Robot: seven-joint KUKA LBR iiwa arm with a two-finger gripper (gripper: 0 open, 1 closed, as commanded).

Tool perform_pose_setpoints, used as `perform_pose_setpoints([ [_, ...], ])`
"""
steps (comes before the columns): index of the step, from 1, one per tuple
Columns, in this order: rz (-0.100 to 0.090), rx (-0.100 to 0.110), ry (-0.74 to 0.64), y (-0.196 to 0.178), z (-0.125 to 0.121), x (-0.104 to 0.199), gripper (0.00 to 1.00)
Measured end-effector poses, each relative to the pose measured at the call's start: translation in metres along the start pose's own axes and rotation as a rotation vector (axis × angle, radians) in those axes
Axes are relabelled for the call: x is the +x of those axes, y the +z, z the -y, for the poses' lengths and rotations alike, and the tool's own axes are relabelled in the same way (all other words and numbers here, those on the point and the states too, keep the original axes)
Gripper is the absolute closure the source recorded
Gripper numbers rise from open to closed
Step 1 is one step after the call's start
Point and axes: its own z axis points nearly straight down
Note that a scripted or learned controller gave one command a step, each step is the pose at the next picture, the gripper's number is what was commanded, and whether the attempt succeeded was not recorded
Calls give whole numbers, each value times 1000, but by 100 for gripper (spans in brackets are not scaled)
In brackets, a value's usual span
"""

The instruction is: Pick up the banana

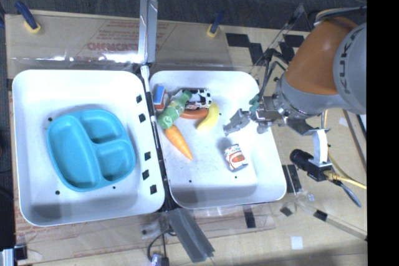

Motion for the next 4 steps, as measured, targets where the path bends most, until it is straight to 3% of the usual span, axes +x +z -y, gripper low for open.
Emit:
perform_pose_setpoints([
  [1, 1, -1, -95, 87, -64, 20, 0],
  [2, 4, -15, -112, 127, -123, -26, 0],
  [3, 3, -14, -119, 117, -124, -24, 100],
  [4, 3, -14, -120, 117, -124, -23, 0],
])
